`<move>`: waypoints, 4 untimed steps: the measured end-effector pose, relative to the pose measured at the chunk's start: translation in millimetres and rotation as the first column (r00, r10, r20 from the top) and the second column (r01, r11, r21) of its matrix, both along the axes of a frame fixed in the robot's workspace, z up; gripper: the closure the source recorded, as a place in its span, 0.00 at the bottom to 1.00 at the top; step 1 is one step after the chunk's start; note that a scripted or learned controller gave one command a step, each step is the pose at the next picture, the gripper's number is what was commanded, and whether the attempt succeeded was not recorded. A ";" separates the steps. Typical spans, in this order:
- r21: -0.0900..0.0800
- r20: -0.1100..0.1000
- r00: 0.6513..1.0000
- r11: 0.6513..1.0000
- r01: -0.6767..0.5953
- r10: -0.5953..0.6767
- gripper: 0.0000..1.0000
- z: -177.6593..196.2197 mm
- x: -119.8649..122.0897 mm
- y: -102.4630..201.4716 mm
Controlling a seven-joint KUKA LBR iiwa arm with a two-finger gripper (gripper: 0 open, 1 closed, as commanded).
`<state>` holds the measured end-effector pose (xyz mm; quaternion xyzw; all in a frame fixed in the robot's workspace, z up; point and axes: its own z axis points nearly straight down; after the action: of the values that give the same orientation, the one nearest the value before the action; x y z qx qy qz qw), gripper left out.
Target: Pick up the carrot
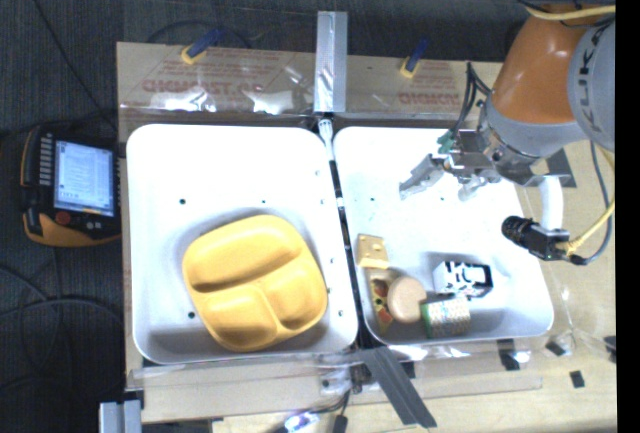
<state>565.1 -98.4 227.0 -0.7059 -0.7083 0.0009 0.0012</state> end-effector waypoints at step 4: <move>0.007 0.029 0.708 0.708 0.706 -0.706 0.00 -110.1 -55.0 -48.7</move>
<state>510.0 -147.1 116.9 -0.9229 -0.3849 -0.0084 -0.0105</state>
